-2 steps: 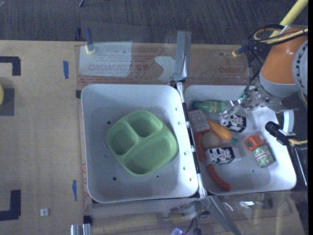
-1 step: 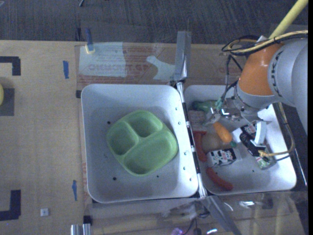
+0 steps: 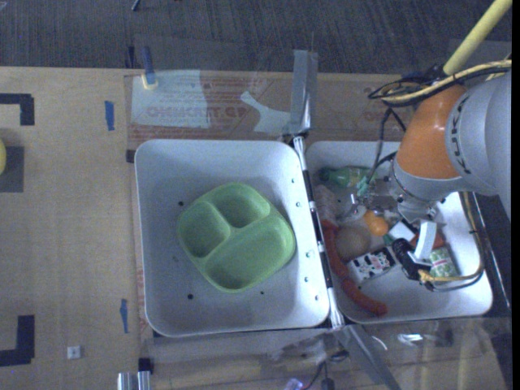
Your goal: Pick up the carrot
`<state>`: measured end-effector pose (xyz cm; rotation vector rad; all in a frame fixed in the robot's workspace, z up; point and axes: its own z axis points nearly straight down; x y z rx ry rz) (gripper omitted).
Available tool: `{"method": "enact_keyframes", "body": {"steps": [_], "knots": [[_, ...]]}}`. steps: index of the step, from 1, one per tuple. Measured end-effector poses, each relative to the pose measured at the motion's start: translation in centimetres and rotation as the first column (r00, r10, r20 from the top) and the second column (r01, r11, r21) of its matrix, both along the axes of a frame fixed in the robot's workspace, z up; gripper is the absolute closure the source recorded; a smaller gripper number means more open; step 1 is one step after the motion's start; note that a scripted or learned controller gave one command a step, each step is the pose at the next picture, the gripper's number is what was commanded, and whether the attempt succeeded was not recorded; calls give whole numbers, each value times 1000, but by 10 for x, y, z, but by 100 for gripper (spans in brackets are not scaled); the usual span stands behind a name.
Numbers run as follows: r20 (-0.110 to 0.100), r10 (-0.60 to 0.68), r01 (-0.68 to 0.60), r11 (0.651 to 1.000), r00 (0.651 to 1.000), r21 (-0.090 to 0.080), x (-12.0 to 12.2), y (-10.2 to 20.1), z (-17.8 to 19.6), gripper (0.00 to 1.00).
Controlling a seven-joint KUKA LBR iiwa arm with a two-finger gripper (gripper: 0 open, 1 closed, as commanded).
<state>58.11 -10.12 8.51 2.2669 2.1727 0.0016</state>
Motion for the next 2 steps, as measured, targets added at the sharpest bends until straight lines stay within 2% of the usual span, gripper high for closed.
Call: {"method": "enact_keyframes", "body": {"steps": [1, 2], "knots": [[-3, -3, 3, 1000, 1000, 2, 0, -1, 7, 100], [-8, 21, -21, 1000, 1000, 0, 65, 74, 96, 100]]}}
